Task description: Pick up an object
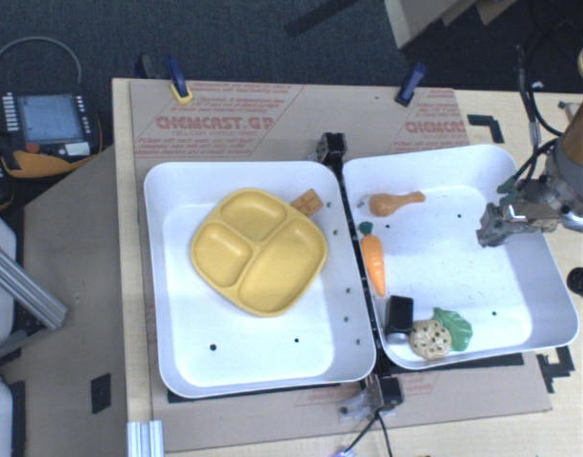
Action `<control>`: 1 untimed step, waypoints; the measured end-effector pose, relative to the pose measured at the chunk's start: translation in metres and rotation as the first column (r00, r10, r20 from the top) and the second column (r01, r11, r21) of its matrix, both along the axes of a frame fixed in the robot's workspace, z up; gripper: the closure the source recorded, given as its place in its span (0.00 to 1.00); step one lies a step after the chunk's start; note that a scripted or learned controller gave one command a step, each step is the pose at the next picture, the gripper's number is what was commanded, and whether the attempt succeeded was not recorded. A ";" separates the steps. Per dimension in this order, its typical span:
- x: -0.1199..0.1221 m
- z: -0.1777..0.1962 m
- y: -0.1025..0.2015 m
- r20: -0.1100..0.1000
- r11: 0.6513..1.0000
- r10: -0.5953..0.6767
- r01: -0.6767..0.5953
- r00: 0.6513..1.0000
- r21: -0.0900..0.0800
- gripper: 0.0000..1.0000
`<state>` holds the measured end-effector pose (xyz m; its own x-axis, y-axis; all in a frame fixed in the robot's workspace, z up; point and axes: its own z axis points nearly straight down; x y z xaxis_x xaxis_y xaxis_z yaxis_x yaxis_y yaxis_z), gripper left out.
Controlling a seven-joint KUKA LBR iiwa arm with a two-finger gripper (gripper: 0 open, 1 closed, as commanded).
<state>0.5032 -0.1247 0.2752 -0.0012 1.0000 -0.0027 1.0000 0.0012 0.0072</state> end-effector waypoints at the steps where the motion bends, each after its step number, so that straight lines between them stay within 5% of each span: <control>1: 0.006 -0.002 0.052 -0.007 1.000 0.005 -0.005 1.000 0.004 1.00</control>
<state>0.5090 -0.0725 0.2729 -0.0063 1.0000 0.0015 1.0000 0.0063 0.0003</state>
